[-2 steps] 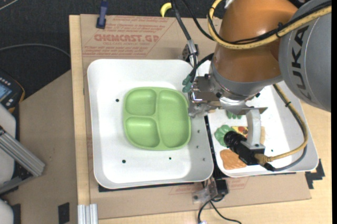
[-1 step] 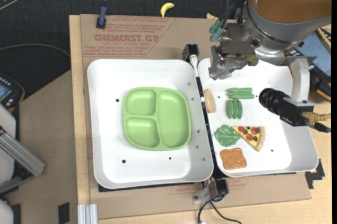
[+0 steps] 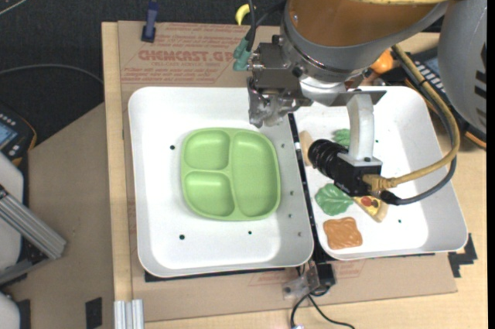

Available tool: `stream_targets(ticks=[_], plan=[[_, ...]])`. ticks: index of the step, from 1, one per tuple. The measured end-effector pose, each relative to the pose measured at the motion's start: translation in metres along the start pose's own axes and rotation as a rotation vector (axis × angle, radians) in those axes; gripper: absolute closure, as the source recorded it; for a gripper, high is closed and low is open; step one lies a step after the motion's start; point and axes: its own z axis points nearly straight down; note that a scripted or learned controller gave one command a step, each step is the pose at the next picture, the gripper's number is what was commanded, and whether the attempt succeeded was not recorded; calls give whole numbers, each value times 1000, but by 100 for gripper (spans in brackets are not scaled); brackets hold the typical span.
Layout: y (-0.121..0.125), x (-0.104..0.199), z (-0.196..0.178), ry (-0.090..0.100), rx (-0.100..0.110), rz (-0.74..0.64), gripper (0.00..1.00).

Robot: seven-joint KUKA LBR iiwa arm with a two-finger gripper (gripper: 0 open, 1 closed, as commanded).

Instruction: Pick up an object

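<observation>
Apparently I hung my gripper (image 3: 267, 112) just above the green tray's (image 3: 230, 173) far rim, grasp not yet made; next came lowering.

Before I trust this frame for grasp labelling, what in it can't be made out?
- Gripper: its fingers sit in shadow under the wrist, so their state is unreadable.
- Right bin: the arm covers its upper left part.
- Dark green piece: partly behind the white bracket.
- Pizza-slice toy: partly under the hose fitting.
- Green tray: fully visible.
</observation>
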Motion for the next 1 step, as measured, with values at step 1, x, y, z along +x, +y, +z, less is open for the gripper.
stream_targets(ticks=[1], plan=[[-1,-34,83,-6,12,13,100]])
